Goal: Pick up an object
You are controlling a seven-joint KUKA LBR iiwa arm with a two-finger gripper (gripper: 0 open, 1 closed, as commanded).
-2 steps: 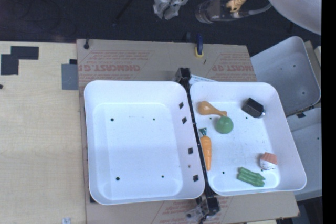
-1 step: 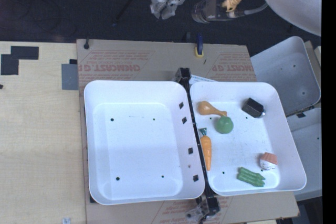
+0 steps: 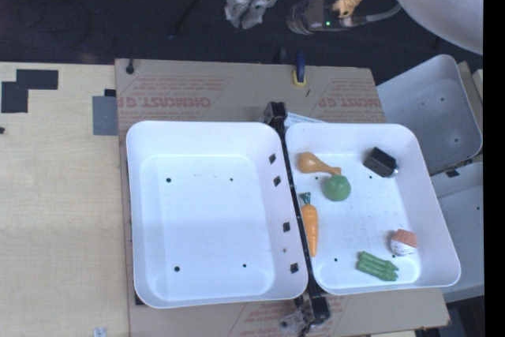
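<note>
Left bin (image 3: 158,170) holds nothing to pick; all candidate items lie loose in the right bin (image 3: 426,170), spread apart, which favours a clean single grasp. Left to right there: orange carrot (image 3: 310,228) against the dividing wall, yellow spoon-shaped piece (image 3: 316,164), green ball (image 3: 337,188) just beside it, green pod (image 3: 376,266), black block (image 3: 380,162), small red-and-white item (image 3: 403,241). The claw (image 3: 251,5) hangs above the far edge of the surface, well apart from the bins, fingers slightly parted, gripping nothing. The carrot's wall contact may obstruct a finger.

Five small toys (image 3: 309,226) in right bin (image 3: 430,193)
</note>
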